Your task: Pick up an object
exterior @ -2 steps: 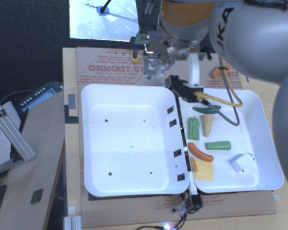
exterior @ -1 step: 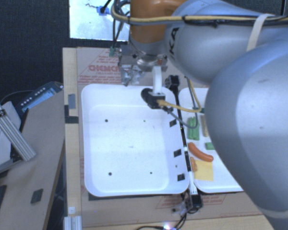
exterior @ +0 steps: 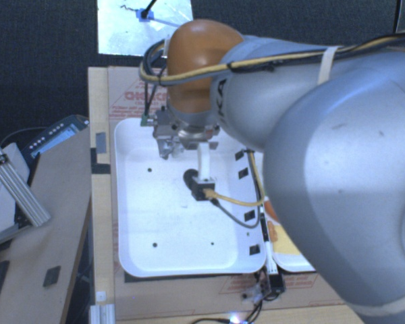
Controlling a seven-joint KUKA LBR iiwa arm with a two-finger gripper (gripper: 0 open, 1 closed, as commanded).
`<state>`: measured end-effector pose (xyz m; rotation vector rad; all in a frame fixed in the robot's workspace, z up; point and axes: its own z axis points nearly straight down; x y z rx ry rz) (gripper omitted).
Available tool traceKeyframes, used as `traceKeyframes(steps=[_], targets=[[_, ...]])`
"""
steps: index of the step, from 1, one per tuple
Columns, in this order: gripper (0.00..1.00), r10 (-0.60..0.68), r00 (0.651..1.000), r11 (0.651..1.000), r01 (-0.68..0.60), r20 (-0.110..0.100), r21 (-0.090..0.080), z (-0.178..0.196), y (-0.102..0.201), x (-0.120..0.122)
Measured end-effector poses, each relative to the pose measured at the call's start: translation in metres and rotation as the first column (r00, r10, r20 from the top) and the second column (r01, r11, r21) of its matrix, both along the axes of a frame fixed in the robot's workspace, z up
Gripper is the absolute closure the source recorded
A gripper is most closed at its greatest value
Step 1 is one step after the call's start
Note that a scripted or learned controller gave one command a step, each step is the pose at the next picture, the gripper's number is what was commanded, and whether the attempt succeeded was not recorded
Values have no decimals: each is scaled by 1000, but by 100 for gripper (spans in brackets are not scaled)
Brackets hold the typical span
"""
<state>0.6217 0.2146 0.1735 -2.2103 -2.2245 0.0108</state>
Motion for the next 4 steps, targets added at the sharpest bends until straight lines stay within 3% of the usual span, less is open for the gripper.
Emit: traceKeyframes(steps=[1, 2, 3, 4], targets=[[100, 0, 1000, 1000, 0, 31, 7, 217, -1, 49], [100, 0, 1000, 1000, 0, -3, -2, 59, 20, 44], [100, -8, 1000, 1000, 8, 6, -1, 14, -25, 46], [100, -2, 1000, 1000, 2, 23, 6, 130, -13, 49]])
